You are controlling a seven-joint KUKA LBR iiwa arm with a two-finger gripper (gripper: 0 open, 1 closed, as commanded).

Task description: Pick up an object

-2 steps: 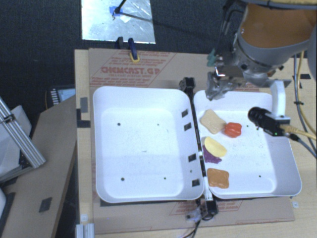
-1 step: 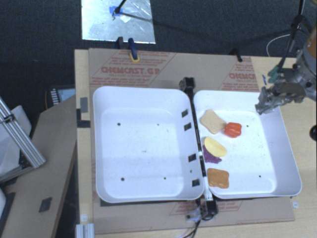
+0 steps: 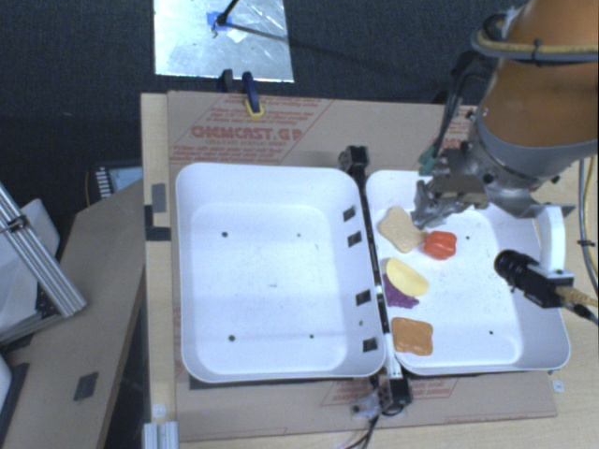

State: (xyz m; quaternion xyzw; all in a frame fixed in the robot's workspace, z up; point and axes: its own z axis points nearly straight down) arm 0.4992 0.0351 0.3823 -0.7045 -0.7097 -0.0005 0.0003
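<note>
Tabletop (image 3: 103, 279) carries printed cardboard sheet (image 3: 281, 124); two white bins on it: left bin (image 3: 192, 279), right bin (image 3: 538, 344) touching left bin's right side.

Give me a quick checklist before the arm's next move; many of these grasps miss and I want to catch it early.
1. Hand over the right white bin, where the objects lie: ok.
2. Hand close to a target: ok; it sits just above the tan bread-shaped piece and the small red-orange round piece.
3. Object seen between the fingers: cannot tell; the view is too blurred there.
4. Other candidates free of the arm: ok; the yellow oval piece over a purple piece, and the orange flat square piece, lie uncovered.
5. Left white bin untouched by the arm: ok.
</note>
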